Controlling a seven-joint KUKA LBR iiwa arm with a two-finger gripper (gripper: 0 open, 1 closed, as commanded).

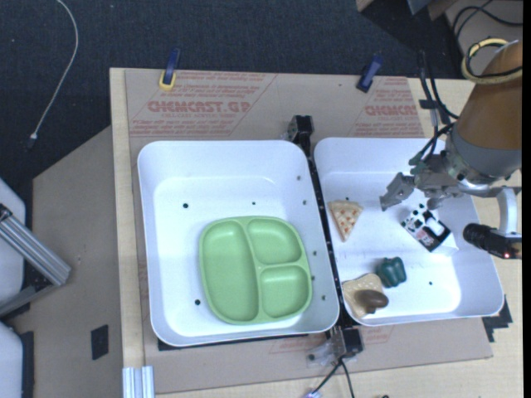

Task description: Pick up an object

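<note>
My gripper (412,209) hangs over the right bin (465,301), in its right half, and stands open with only white bin floor between its fingers. One grey finger (397,191) points left and the other, black and white (426,227), points down. A tan pizza-slice toy (344,217) lies to the gripper's left, near the bin's left wall. A dark green pepper (391,271) sits below the gripper. A tan and brown piece (366,295) rests in the front left corner. None of them touches the gripper.
The left bin (166,222) holds a light green divided plate (253,268). A black clip (301,128) sits at the far end of the ridge between the bins. The arm's orange band (489,106) and cables rise at the right edge.
</note>
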